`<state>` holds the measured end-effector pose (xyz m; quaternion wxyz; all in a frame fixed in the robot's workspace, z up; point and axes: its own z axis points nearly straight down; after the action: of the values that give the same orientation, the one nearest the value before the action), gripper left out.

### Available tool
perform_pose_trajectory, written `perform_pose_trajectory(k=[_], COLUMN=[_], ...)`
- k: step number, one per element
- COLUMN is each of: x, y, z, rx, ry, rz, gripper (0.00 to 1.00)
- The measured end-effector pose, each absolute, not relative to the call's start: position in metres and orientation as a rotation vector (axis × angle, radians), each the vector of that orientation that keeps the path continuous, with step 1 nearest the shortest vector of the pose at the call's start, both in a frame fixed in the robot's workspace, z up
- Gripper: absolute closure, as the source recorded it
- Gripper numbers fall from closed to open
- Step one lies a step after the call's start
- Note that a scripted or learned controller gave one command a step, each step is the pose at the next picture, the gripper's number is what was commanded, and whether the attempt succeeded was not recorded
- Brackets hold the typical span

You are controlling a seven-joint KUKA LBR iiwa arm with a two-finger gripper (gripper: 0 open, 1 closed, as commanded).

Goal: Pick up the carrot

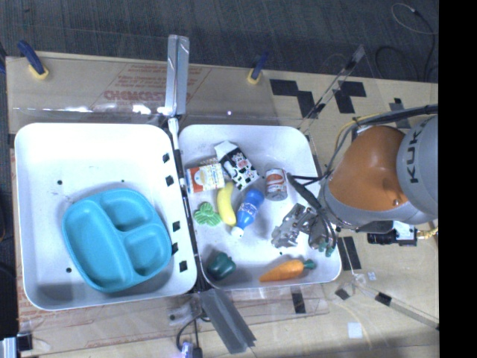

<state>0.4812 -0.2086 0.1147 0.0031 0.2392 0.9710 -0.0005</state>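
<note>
We see a pale wooden surface (89, 80) with blue clamps (33, 60) at its far edge; dark carpeted floor (246, 10) lies beyond.

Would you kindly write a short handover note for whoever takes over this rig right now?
Gripper: low inside the right white bin, just above the carrot; finger state unclear, nothing seen held.
Orange carrot with green top: lying flat near that bin's front wall, beside a dark green pepper.
Done: arm has reached into the bin.
Left: grasp the carrot and lift it.
</note>
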Motion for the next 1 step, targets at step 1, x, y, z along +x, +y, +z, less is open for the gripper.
perform_pose_trajectory(k=[1], x=[0.4812], y=[-0.2086], z=[0.1147], rx=[0.750], ry=[3.045], rz=[-0.002], gripper=[0.00])
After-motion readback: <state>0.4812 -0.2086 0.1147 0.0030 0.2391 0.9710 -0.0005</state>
